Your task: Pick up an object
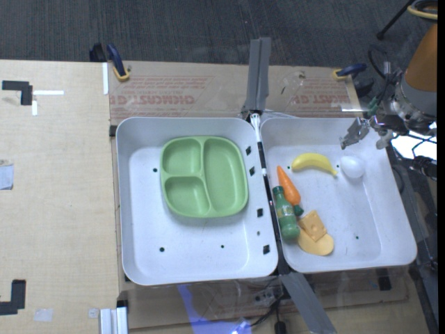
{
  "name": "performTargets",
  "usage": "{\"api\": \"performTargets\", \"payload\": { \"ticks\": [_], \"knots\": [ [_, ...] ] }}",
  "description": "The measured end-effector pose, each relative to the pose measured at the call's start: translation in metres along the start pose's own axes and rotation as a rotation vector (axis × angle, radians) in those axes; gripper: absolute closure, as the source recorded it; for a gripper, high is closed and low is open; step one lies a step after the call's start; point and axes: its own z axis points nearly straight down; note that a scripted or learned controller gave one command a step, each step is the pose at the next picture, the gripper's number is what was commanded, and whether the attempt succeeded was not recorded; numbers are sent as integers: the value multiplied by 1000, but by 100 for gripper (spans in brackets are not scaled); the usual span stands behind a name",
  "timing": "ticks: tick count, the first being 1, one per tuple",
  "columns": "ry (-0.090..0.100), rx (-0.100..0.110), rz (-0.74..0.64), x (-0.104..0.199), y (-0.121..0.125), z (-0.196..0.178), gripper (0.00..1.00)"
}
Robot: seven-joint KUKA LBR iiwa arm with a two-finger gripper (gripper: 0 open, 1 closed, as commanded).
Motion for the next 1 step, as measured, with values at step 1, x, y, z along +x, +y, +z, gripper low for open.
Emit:
{"api": "performTargets", "payload": {
  "ticks": [1],
  "knots": [
    [0, -2, -45, 35, -2, 100, 0]
  ]
}}
